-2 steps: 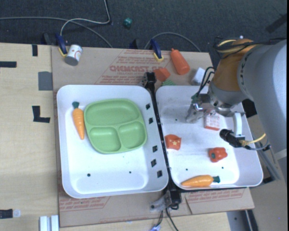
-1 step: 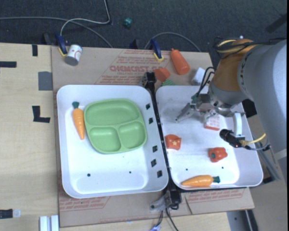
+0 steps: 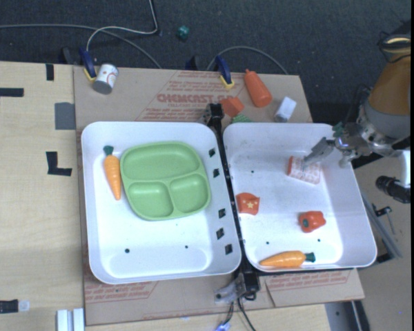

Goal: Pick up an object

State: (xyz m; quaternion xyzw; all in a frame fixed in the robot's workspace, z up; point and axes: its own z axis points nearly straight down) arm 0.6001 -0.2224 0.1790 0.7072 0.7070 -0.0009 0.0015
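My gripper (image 3: pixel 316 153) reaches in from the right over the right bin (image 3: pixel 345 185), at its upper right part. Its tip is right at the top edge of a small pink and white packet (image 3: pixel 303 172) lying on the bin floor. Whether it touches the packet I cannot tell. In the same bin lie a red-orange piece with a yellow mark (image 3: pixel 248 203), a red pepper (image 3: pixel 312 221) and a carrot (image 3: pixel 286 258) near the front wall. The left bin (image 3: pixel 96 212) holds a green divided plate (image 3: pixel 167 179) and a second carrot (image 3: pixel 112 174).
Behind the bins on the cardboard lie an orange toy (image 3: pixel 257 88), a smaller orange piece (image 3: pixel 232 106), a white cube (image 3: pixel 286 107) and a white can (image 3: pixel 105 78). Cables run across the dark floor at the back. The arm's orange band (image 3: pixel 393 88) stands at the right.
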